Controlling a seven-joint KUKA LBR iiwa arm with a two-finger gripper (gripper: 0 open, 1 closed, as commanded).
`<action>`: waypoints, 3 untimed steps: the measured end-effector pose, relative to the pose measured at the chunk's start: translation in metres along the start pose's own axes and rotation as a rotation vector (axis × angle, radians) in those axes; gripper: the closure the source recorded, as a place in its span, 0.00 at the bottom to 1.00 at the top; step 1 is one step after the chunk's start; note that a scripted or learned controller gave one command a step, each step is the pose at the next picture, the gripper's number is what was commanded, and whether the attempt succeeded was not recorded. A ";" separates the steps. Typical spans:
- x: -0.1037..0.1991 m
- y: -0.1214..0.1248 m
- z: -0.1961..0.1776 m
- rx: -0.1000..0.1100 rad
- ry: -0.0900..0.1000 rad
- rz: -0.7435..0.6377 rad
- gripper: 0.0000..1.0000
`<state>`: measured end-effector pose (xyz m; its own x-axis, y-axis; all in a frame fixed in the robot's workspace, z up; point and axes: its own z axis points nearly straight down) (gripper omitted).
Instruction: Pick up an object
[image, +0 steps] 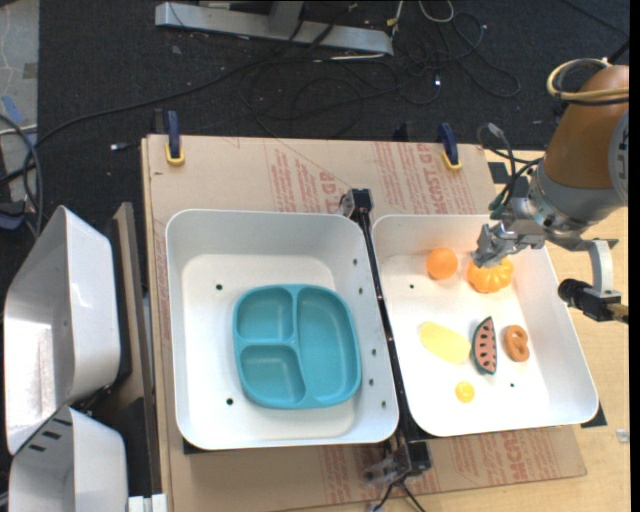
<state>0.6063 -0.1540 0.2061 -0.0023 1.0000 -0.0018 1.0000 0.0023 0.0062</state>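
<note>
Tool (493, 250) lowered onto small orange pumpkin (490, 277) at 12 o'clock of right bin (572, 395); finger state impossible to tell. Best centred over pumpkin, clear of orange ball (442, 263) at its 9 o'clock, closed firmly before lifting straight up.

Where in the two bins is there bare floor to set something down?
Left bin: only a strip around the blue divided plate. Right bin: open floor left of the yellow piece and along the front. Crowded near the gripper, orange ball, pumpkin, watermelon slice.
</note>
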 end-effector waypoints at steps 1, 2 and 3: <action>0.054 0.003 -0.016 0.004 0.003 -0.005 1.00; 0.112 0.003 -0.009 0.007 0.003 -0.005 1.00; 0.162 -0.002 -0.008 0.008 0.004 -0.006 1.00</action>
<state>0.6042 0.0076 0.2136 -0.0078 1.0000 0.0019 1.0000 0.0078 -0.0016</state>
